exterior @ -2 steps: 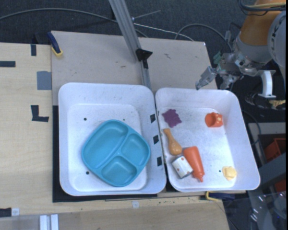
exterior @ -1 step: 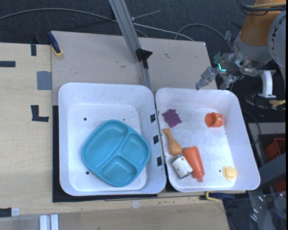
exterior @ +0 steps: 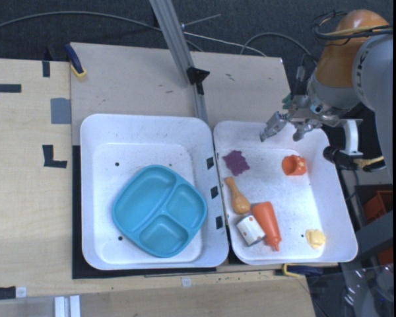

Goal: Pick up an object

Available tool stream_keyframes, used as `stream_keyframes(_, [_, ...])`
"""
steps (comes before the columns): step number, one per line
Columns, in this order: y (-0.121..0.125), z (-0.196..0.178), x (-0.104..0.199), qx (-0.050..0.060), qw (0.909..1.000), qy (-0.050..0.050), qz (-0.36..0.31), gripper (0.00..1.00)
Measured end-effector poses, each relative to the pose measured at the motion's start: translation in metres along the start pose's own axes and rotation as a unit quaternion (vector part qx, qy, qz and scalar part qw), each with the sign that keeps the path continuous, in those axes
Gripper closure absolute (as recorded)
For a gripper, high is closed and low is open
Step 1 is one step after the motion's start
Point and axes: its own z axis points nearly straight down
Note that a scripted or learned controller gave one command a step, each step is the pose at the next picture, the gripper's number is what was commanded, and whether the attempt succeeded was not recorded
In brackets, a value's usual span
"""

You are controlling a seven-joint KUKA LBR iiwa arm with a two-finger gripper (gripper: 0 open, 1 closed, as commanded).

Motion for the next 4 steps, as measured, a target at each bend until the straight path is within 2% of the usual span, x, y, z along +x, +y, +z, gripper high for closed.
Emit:
stream_keyframes(2, [-0.002, 0.097, 0.003, -0.003, 1.0, -0.001, -0.001, 0.0])
stream_keyframes(3, [-0.002, 0.084, 0.003, -0.003, 1.0, -0.001, -0.001, 1.0])
stream_keyframes(4, [-0.011, 0.033, 0.006, -0.006, 1.0, 0.0, 0.0, 1.0])
